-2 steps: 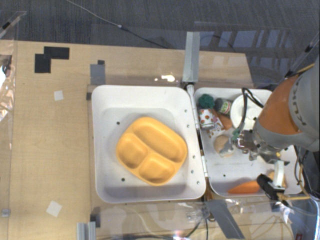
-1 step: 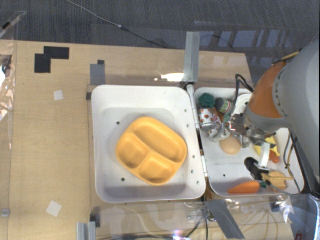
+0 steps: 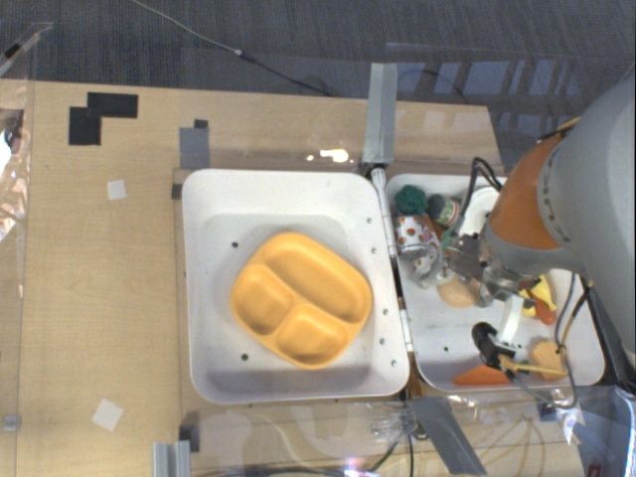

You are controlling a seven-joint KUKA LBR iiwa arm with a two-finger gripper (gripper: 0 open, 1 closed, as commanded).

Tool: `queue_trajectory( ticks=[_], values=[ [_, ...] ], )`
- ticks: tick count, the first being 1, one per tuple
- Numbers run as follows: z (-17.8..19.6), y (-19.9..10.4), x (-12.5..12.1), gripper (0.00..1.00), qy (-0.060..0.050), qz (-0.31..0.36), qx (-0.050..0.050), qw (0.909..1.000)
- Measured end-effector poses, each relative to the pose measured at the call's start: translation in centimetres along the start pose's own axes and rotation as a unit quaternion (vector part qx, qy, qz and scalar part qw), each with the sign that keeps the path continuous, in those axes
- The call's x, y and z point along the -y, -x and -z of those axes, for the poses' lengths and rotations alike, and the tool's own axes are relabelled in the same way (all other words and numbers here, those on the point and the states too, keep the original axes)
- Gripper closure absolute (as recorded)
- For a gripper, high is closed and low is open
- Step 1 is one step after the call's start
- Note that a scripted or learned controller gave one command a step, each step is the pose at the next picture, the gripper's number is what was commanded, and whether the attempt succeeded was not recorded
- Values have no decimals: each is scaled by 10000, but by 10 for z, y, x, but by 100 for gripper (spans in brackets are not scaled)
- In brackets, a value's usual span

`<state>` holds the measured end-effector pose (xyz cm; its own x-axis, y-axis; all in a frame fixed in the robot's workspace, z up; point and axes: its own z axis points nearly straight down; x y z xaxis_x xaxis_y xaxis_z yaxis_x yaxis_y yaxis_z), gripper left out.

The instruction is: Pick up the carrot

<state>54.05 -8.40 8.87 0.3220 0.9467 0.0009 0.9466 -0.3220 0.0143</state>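
The carrot (image 3: 480, 375) is a small orange piece lying near the front edge of the right bin (image 3: 429, 351). My gripper (image 3: 435, 263) hangs low over the bin's left middle, well behind and to the left of the carrot, beside a printed can (image 3: 411, 232) and a tan rounded item (image 3: 457, 292). The grey arm with its orange band (image 3: 522, 207) reaches in from the right and hides part of the bin. Nothing shows between the gripper and the carrot.
The left bin (image 3: 209, 217) holds a yellow divided plate (image 3: 301, 297). In the right bin lie a green item (image 3: 409, 201) at the back left, yellow and orange pieces (image 3: 544, 301) on the right, and a tan lump (image 3: 549, 354) near the carrot.
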Motion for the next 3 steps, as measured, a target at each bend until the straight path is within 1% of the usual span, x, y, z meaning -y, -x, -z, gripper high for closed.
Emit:
queue_trajectory(
  ticks=[1,2,3],
  values=[
    [0,0,1,0,-17,-639,-18,9980],
    [0,0,1,0,-16,-635,-16,9980],
    [0,-2,-6,0,-42,-959,-10,9954]
  ],
)
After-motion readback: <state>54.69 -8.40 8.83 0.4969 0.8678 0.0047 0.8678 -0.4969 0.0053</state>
